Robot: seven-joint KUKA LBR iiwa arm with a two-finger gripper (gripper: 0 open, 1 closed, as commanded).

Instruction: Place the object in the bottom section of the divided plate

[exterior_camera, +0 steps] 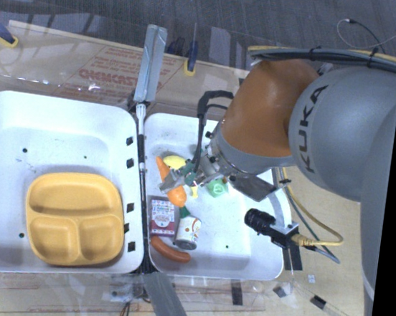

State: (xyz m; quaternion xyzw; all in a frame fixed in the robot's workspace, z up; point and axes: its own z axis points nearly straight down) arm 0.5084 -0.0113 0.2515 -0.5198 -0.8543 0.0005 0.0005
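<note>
1. Left bin: holds the yellow divided plate, its sections bare.
2. Right bin: a red packet, a small can and a sausage lie near its front edge.
3. Gripper: low over a cluster of an orange piece, a yellow piece and a green piece; whether the jaws are apart or together cannot be told.
</note>
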